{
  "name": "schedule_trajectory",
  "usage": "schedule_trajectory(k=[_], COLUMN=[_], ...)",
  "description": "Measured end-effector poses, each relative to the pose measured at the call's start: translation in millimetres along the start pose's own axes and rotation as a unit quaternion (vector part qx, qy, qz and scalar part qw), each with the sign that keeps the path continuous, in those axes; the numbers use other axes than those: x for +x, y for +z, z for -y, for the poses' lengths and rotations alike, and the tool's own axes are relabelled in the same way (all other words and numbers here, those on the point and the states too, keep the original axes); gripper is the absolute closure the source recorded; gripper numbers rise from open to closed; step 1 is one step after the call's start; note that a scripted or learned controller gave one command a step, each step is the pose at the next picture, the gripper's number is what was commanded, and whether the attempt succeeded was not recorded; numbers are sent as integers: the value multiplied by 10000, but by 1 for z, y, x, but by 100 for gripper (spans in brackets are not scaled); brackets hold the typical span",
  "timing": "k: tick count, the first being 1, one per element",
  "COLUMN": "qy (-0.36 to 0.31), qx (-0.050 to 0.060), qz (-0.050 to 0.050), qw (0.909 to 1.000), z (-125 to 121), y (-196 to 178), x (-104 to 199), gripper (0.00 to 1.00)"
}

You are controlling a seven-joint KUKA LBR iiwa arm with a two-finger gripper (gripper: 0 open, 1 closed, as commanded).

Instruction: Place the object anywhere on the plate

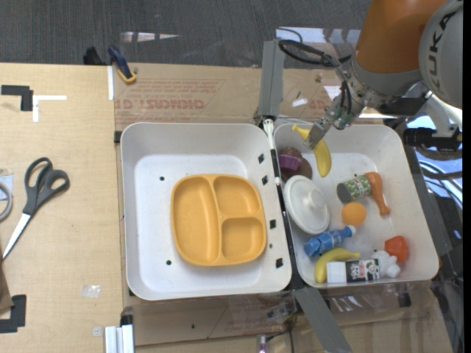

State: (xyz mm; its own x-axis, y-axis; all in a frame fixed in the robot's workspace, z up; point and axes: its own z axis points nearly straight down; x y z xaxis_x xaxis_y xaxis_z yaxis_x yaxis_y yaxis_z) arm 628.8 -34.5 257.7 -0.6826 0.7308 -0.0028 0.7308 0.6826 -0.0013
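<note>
The yellow plate [218, 219], divided into three sections, lies in the middle of the left bin [147, 153] with nothing on it. My gripper [319, 134] is at the back left of the right bin [406, 160], reaching down from the orange-banded arm. Its tip overlaps the upper part of a yellow banana [322, 162], which lies or hangs just below it. Contact between them is hidden by the gripper body.
The right bin also holds a purple item [293, 160], a white lid [305, 201], a green can [355, 188], a carrot [378, 191], an orange ball [354, 213], a blue bottle [329, 240] and a second banana [335, 259]. Scissors [37, 190] lie on the bench, left.
</note>
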Motion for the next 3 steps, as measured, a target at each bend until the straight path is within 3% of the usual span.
schedule_trajectory(k=[1, 2, 3], qy=[-75, 988, 987], qx=[1, 6, 6], qz=[-14, -16, -14], qw=[10000, 9951, 9951], z=[-57, -65, -65], y=[67, 54, 54], x=[71, 166, 166], gripper=[100, 100, 0])
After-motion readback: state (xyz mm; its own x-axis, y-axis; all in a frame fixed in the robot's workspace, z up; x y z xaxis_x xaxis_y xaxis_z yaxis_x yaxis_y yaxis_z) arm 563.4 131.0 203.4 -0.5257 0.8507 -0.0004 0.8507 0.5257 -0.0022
